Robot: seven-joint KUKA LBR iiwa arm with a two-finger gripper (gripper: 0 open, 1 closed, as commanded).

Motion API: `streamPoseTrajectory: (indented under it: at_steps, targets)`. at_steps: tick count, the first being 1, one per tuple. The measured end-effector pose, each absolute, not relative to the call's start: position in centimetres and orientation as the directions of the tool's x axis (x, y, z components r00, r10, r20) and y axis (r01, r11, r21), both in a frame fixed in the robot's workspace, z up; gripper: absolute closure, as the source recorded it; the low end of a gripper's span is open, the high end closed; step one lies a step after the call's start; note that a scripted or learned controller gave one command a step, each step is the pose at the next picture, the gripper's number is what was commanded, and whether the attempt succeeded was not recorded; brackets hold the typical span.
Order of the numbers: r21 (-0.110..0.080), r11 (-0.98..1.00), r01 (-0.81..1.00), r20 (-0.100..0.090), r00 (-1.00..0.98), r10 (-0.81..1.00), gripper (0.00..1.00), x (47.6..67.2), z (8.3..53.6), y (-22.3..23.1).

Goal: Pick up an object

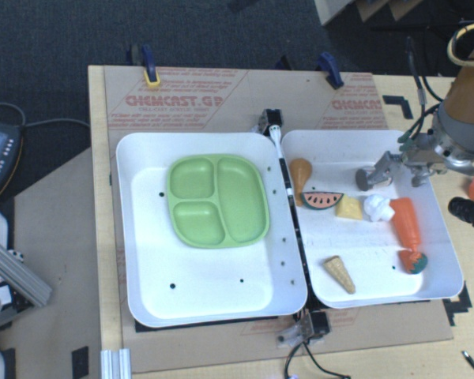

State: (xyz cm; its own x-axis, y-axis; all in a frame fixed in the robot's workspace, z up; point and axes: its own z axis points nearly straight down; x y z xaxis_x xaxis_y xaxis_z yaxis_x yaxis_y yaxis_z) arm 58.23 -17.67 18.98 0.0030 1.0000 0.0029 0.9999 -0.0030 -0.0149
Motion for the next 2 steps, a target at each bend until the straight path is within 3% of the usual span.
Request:
streamPoseTrajectory:
  at_steps: [1, 2]
  targets:
    - [0.000, 0.000, 1.000, 0.000, 0.000, 1.000, 0.00, 58.6, 19.9, -17.6]
    - [-0.004, 0.001, 1.000, 0.002, -0.001, 1.000, 0.00, 59.3, 14.6, -17.0]
